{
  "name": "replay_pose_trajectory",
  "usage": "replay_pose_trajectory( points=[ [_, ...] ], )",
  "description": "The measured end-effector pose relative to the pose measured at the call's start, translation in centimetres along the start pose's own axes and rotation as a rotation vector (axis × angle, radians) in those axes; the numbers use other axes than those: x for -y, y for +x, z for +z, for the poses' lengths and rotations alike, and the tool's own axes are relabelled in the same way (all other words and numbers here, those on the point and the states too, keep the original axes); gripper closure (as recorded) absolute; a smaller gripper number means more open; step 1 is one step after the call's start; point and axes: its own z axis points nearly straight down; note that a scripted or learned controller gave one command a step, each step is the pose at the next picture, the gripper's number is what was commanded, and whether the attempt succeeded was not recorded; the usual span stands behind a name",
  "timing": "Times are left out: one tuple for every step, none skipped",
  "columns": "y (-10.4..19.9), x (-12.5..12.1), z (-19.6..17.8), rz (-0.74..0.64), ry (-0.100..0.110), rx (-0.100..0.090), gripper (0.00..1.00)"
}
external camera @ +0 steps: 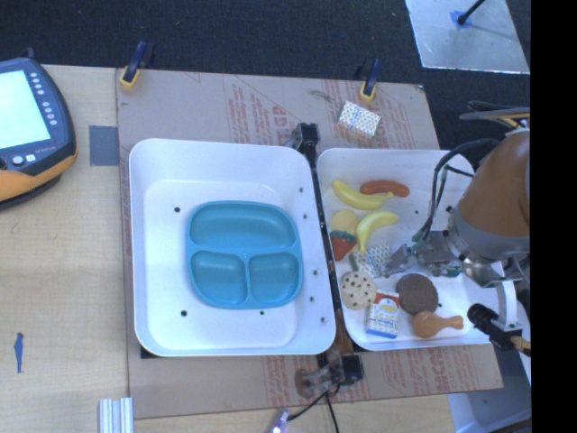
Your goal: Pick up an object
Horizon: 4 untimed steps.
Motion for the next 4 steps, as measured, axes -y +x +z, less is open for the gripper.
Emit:
replay_pose_trajectory(
  points=[
    [7.2, -4.5, -9.3, 0.000, 0.000, -0.001, 0.00],
    [3.6, 0.2, 0.4, 0.000, -0.005, 0.001, 0.00],
    [5.4, -5.8, 0.4, 0.000, -0.006, 0.002, 0.00],
    [6.1, -14.7, -9.4, 0.001, -0.002, 0.001, 0.00]
  ],
)
